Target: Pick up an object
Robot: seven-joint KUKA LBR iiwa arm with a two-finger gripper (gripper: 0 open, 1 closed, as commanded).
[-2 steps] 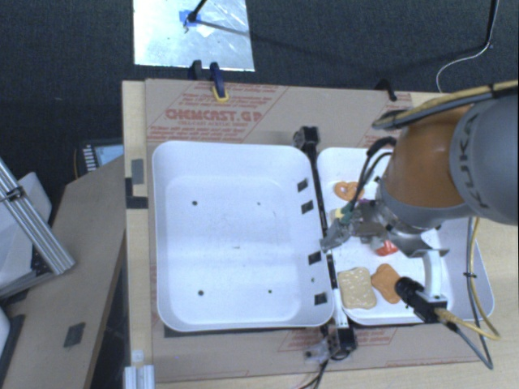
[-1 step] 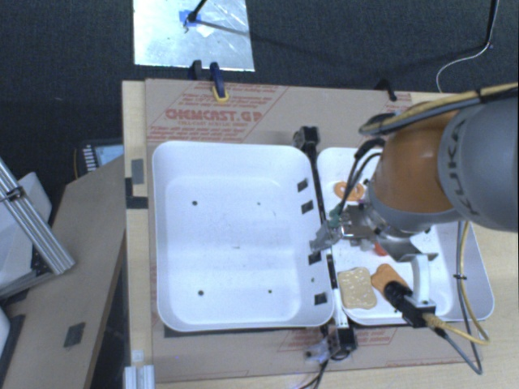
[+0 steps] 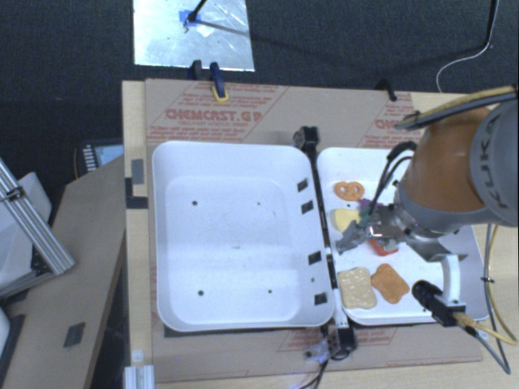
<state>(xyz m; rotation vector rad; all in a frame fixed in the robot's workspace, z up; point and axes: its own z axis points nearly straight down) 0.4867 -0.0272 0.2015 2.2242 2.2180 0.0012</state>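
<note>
The gripper (image 3: 357, 235) hangs low in the right bin (image 3: 345, 164), among small toy foods: a pretzel (image 3: 349, 190), a yellow wedge (image 3: 346, 218), a pale cracker (image 3: 356, 288), an orange toast piece (image 3: 389, 283) and something red (image 3: 382, 247) half hidden under the wrist. How far the gripper is open I cannot tell, nor whether it has hold of anything. These pieces are probably light, stiff plastic and a bit slippery; the flat ones lie low, so I would pinch them across their narrow edges. The wedge, just beside the gripper, seems the easiest take. The left bin (image 3: 174, 164) sits alongside. The cardboard (image 3: 259, 108) on the desk reads "CHEMCAST GP" in red; the arm (image 3: 454, 168) shows part of "KUKA"
</note>
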